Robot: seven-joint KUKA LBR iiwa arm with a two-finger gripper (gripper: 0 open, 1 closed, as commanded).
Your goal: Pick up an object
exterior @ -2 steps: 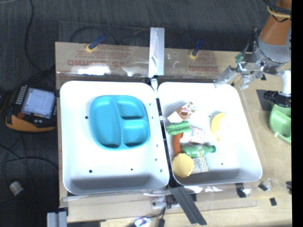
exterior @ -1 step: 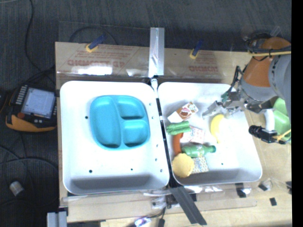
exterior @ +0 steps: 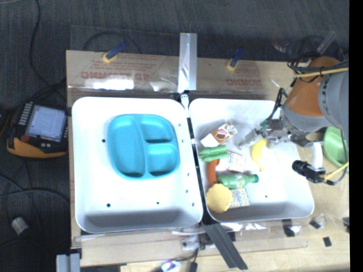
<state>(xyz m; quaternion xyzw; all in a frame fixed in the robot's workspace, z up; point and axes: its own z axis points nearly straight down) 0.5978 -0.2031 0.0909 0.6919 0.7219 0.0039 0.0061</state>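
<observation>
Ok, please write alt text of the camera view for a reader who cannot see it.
The gripper reaches into the right bin beside a yellow banana, near a green bottle, a yellow ball and small packets. The left bin holds a blue divided tray.

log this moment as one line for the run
gripper over right bin | at banana | grasp unclear | blue tray in left bin

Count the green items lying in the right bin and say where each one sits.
2: a green vegetable along the left wall, and a green bottle lower down, beside the yellow ball. Others may be hidden beneath the pile.
</observation>
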